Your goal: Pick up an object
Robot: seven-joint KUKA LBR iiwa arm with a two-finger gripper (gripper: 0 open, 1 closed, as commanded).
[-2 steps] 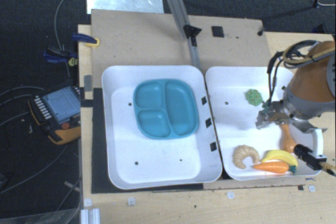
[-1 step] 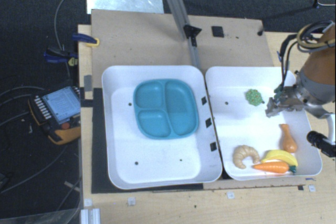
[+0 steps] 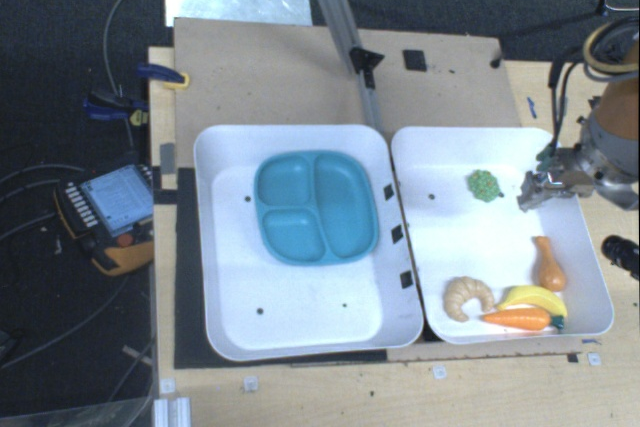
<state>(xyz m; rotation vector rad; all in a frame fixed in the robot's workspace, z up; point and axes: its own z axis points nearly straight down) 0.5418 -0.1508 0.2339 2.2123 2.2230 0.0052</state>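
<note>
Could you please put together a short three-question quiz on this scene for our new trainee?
1. True or false: the blue divided plate lies in the left bin.
2. Which item lies nearest the gripper? A) croissant B) green broccoli piece C) carrot
3. Fill in: the banana lies near the front edge of the ___ bin, just behind the carrot.

Key
1. True.
2. B. The broccoli piece sits just to the view's left of the gripper, in the right bin; the croissant and carrot lie nearer the front edge.
3. Right.
</note>
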